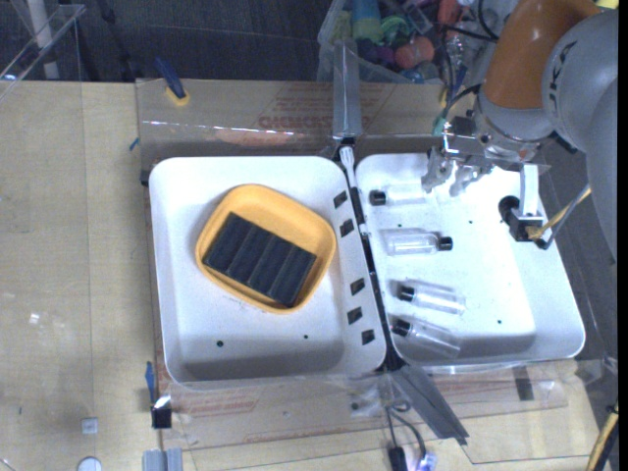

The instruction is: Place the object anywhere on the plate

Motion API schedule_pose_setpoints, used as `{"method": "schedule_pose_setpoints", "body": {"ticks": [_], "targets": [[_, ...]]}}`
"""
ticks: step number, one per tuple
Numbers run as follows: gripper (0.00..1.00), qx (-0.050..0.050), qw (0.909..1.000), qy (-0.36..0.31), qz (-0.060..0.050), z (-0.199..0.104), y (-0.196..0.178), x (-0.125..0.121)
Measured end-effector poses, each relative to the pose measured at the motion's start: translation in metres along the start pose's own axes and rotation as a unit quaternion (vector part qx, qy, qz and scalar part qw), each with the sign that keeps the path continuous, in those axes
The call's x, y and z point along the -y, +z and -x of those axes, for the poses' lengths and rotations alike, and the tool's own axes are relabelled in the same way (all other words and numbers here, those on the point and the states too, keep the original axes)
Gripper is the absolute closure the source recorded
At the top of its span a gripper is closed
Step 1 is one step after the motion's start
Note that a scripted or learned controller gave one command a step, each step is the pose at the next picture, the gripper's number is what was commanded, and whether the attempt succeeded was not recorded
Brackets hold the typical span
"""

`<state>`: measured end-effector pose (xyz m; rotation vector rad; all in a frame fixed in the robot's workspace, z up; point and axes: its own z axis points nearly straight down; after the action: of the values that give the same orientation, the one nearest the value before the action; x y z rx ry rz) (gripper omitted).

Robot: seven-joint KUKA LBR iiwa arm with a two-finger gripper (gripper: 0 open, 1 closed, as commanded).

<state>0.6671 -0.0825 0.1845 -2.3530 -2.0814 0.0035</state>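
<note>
A yellow plate (pixel 221 224) lies in the left bin (pixel 177 263), and a black ridged slab (pixel 261 257) covers most of it. The right bin (pixel 530 292) holds several clear vials with black caps: one near the top left (pixel 385 196), one in the middle (pixel 416 242), and two lower down (pixel 429 293) (pixel 424 333). My gripper (pixel 445 179) hangs over the top of the right bin, just right of the uppermost vial. Its two fingers stand apart with white bin floor showing between them, so it is open and holds nothing.
A divider with black clips (pixel 355 263) runs between the bins. A clear tub of colourful toys (pixel 402 18) stands behind them. The arm's cable and a black fitting (pixel 520 219) hang over the right bin's right side.
</note>
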Motion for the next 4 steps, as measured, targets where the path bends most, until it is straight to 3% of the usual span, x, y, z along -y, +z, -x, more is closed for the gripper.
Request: {"method": "schedule_pose_setpoints", "body": {"ticks": [1,2,3,4], "targets": [[1.0,-0.001,0.9934,-0.115,-0.001,-0.088,0.0,0.057],[1.0,-0.001,0.9771,-0.213,-0.001,-0.159,0.0,0.083],[1.0,-0.001,0.9618,-0.274,-0.001,-0.225,0.064,0.09],[1.0,-0.001,0.9475,-0.32,0.002,-0.267,-0.016,0.033]]}}
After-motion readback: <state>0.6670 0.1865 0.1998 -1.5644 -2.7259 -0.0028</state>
